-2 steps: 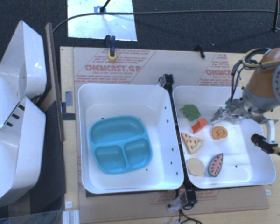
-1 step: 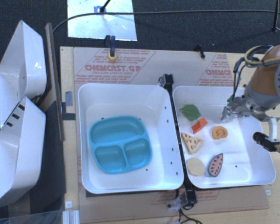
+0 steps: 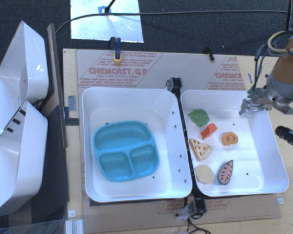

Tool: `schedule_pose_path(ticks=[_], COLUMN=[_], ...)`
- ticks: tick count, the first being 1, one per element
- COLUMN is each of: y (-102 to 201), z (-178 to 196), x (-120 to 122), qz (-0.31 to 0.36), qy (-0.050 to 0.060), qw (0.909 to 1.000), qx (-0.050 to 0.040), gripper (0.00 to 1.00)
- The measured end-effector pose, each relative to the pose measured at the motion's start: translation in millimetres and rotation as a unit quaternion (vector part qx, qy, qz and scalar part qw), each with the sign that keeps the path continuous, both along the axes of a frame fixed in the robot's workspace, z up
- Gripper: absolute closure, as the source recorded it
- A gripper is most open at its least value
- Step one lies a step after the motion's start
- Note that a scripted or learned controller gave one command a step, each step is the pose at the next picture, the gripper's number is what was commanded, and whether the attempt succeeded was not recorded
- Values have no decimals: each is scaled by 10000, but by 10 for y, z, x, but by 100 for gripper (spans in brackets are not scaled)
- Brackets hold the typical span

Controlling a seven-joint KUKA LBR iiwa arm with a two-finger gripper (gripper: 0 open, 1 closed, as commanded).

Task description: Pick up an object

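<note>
From the fixed camera above the bench (image 3: 151, 65), you look down on two shallow white bins side by side. The left bin (image 3: 95, 101) holds a light blue divided tray (image 3: 125, 149) with three compartments, lying flat near the middle of the bin floor.

The right bin (image 3: 271, 145) holds the things you could pick. A green leaf piece (image 3: 199, 116) lies near the far left corner. Just in front of it sits a small orange-red wedge (image 3: 208, 130), close to the leaf, though you cannot tell whether they touch. To the right of the wedge, and apart from it, is a round orange slice (image 3: 229, 139). Nearer you, a triangular slice that looks like pizza (image 3: 200, 149) lies beside the bin's left wall. In front of it rest a pale tan round piece (image 3: 204, 174) and, just beside that on the right, a watermelon slice (image 3: 225, 171) with a dark rim.

The arm (image 3: 287, 74) comes in from the right, its orange band showing above the wrist. Your pincer (image 3: 248, 108) hangs over the far right part of the right bin, well apart from every item. You can see nothing in its grasp, and you cannot tell how far apart its tips stand, since it is small and blurred here.
</note>
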State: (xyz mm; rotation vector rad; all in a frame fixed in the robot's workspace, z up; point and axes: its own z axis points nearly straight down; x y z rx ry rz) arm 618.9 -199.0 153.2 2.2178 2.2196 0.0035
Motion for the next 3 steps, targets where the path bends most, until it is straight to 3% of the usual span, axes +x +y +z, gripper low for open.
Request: schedule_pose_path(ticks=[2,3], y=[23,620], z=[1148,1038], x=[126,63], qz=[0,14], qy=[-8,22], qw=[10000,10000], qx=[-2,9], gripper=[100,100])
